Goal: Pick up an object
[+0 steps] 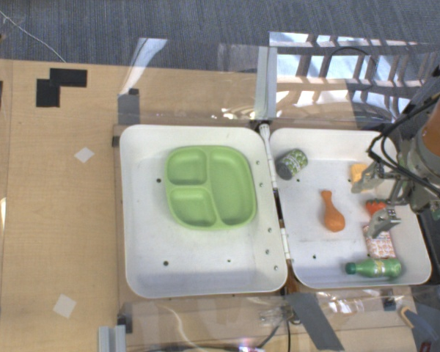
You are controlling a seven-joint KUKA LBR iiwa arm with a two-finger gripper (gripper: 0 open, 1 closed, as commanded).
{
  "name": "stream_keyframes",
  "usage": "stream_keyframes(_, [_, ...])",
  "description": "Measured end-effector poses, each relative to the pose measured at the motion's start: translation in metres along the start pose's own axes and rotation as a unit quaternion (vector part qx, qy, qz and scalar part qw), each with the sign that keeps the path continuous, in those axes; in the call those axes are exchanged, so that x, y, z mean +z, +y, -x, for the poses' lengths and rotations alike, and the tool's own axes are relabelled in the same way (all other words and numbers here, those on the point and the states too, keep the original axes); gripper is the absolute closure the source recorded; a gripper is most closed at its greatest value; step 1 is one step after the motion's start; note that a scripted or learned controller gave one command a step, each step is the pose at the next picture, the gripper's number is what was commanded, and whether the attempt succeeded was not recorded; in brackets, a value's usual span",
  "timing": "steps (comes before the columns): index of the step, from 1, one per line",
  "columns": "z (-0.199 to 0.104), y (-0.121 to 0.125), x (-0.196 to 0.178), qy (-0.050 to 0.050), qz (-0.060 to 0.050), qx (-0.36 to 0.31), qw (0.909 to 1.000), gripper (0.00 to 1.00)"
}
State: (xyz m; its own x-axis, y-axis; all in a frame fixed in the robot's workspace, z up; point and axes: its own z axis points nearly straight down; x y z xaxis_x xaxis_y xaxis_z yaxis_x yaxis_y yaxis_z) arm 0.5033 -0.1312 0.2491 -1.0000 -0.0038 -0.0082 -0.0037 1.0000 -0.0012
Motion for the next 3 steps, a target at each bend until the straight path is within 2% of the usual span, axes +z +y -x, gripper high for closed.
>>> stream_keyframes(1, [0.042, 0.044, 0.099, 0.003, 0.002, -0.034, 0.9994, 0.0])
stream_keyframes(2, [0.049, 0.014, 0.159, -0.003, 0.0, 0.055, 0.9985, 0.0])
stream_keyframes(3, [0.055, 0.016, 0.144, -0.011, 0.0, 0.051, 0.9986, 1.0])
